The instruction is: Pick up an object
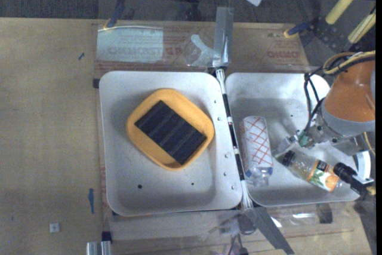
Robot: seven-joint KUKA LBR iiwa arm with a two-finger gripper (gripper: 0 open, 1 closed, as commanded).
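Bottle (313,171), small, clear, orange-labelled, lying in the right bin (262,92) just below the jaws (305,139), looks light, slick and crushable, best gripped across its middle; whether the jaws are spread, I cannot tell.

My arm (352,101) shows a rounded orange band over a grey wrist, with black and yellow cables looping beside it, and small dark fittings below.

We look down from one camera fixed high above the bench (48,128), tipped at a slant. We see both white bins (113,146) side by side, and the arm (352,98) comes in from our right.
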